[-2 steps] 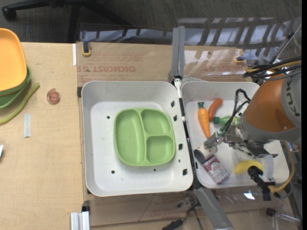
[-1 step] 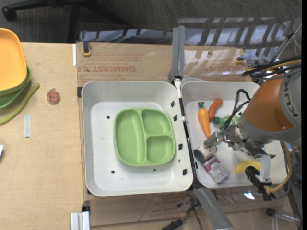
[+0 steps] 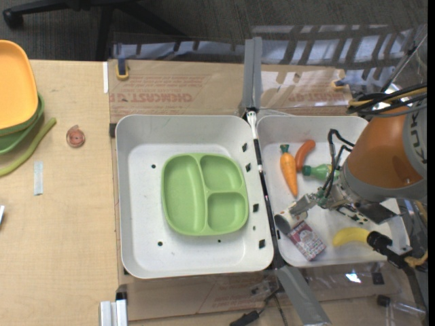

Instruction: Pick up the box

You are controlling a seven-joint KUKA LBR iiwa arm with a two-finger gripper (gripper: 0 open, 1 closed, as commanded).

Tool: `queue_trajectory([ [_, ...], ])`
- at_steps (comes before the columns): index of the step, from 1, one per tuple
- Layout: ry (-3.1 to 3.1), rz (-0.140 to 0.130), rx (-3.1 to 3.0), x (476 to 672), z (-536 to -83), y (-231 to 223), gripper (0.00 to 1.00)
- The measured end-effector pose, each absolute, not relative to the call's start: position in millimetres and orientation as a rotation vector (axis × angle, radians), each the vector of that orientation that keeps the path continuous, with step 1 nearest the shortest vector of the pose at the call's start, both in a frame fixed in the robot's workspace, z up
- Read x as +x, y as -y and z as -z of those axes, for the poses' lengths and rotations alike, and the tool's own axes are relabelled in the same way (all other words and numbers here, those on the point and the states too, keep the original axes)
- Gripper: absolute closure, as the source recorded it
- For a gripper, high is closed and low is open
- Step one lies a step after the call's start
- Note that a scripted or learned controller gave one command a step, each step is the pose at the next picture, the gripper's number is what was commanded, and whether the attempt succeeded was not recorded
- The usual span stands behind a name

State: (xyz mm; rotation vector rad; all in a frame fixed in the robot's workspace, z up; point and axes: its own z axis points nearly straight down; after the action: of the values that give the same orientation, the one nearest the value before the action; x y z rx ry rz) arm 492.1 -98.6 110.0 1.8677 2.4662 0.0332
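Observation:
The box (image 3: pixel 307 241), small and pink-maroon with a printed face, lies flat near the front edge of the right bin (image 3: pixel 272 131). My gripper (image 3: pixel 293 214) hangs low over the bin's front left part, just above and to the upper left of the box. It is close to the box or touching its top edge. Nothing shows as lifted. The grey arm with its orange band (image 3: pixel 384 156) reaches in from the right.
An orange carrot (image 3: pixel 290 172), a second carrot (image 3: pixel 304 153) and a green piece (image 3: pixel 317 172) lie behind the gripper. A banana (image 3: pixel 350 236) lies right of the box. The left bin (image 3: pixel 126 182) holds a green divided plate (image 3: pixel 204 194). Stacked plates (image 3: pixel 13 94) sit far left.

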Motion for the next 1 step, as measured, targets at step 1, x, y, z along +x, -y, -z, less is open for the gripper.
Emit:
queue_trajectory([
  [1,-2.395,-0.039,1.981,490.3,-109.2,101.3,0.0],
])
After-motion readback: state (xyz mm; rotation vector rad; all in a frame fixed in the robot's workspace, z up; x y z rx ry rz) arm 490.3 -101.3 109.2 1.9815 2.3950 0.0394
